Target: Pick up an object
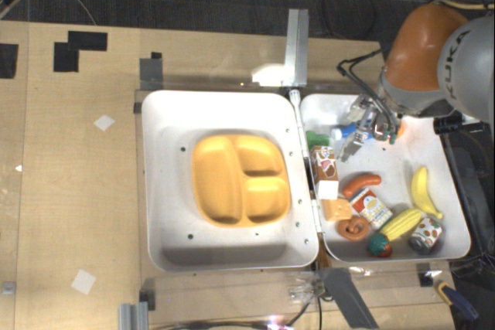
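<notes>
The camera view looks down on a wooden surface (69, 189) carrying two white bins: the left bin (166, 166) holds a yellow divided tray (236, 178), and the right bin (456, 232) holds a heap of toy food. The pieces are small and brightly coloured: a yellow banana (424, 193) by the right wall, a red sausage (360, 183) near the middle, a yellow corn cob (402, 224), a brown pretzel-like ring (354, 229), an orange cheese slice (335, 208), a small printed carton (370, 205), a brown-and-white packet (326, 163), a green piece (316, 140) close to the dividing wall, a dark green and red piece (378, 245) and a small can (426, 234) along the near edge. The end effector (357, 137) reaches into the upper part of the right bin below the grey arm (464, 66); whether it is wide or narrow cannot be told. The green piece lies just left of it, the packet below and to the left, and the sausage just below; the banana, corn and can sit well apart, toward the near right corner.
</notes>
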{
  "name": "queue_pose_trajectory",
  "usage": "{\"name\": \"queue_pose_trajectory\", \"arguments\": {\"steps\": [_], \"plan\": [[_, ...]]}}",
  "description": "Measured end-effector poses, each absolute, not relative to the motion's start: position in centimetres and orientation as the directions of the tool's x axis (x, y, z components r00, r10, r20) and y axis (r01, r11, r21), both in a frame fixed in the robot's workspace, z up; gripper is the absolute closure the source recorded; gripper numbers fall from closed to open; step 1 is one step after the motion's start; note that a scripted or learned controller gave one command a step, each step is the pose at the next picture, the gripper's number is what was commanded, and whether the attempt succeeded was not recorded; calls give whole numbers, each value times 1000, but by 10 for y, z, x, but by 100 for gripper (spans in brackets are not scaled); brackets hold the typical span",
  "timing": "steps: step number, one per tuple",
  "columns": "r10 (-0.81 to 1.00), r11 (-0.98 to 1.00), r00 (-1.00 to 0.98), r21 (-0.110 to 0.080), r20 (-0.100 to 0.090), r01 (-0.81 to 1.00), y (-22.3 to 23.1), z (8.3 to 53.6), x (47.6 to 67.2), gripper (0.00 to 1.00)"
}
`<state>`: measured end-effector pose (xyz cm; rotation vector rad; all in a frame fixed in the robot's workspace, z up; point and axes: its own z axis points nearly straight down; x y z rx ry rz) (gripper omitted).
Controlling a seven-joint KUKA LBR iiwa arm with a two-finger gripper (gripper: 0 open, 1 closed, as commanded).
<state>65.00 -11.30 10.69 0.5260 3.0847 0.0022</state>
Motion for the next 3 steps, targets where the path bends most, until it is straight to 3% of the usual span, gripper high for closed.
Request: {"name": "queue_pose_trajectory", "arguments": {"steps": [1,2,3], "plan": [[722,692,-692,3,1,722,-110,92,662,0],[760,650,-650,14,-13,760,-64,193,664,0],[660,752,-752,6,-5,660,-16,187,637,0]]}}
